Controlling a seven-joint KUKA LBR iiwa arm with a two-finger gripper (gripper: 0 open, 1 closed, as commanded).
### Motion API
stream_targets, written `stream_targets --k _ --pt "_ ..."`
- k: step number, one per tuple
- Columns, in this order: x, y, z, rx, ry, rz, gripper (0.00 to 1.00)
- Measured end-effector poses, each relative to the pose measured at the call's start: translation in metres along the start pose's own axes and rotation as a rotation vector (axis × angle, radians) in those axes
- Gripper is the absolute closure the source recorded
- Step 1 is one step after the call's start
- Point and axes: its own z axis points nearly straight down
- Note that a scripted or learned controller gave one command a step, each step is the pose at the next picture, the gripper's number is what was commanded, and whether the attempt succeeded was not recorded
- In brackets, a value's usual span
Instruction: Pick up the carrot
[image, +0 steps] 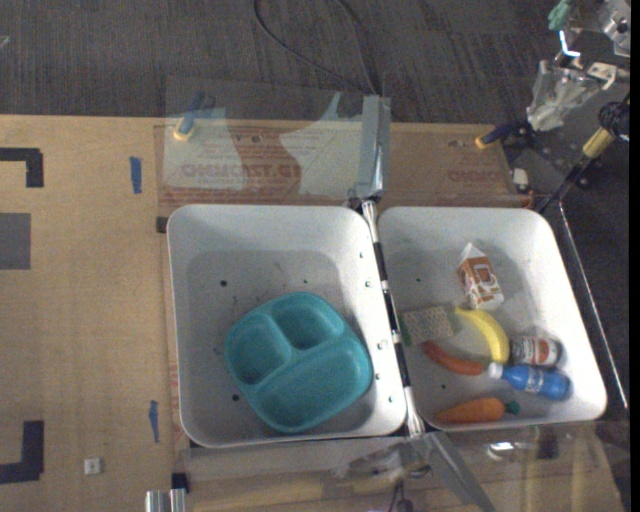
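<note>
Gripper (562, 88) first: I take it to be the pale, blurred hardware at the far right corner, well beyond both bins. I cannot tell whether it is wide or narrow, and I see nothing in it.

Nearest me, the carrot (470, 410) lies on its side against the near wall of the right bin (400, 240), green end pointing right. Just behind it a blue bottle (535, 380) lies flat, its white cap near a red-orange sausage shape (452, 358). A small red-labelled bottle (535, 350) lies just beyond the blue one, touching the banana (483, 332). Left of the banana sits a grey mesh pad (428, 320). Further back a small carton (480, 280) stands apart.

In the left bin (190, 300), a teal plate (298, 362) with compartments rests toward the near side.

Beyond the bins, I see a clear sheet (260, 150) over cardboard.
</note>
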Motion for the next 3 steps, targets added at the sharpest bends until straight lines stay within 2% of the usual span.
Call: stream_targets --k 1,2,3 --pt "-0.015 0.005 0.001 0.004 -0.001 0.728 1.0" --pt "-0.055 0.001 0.001 0.003 0.001 1.207 1.0" --pt "-0.057 0.001 -0.01 0.001 0.003 1.21 1.0"
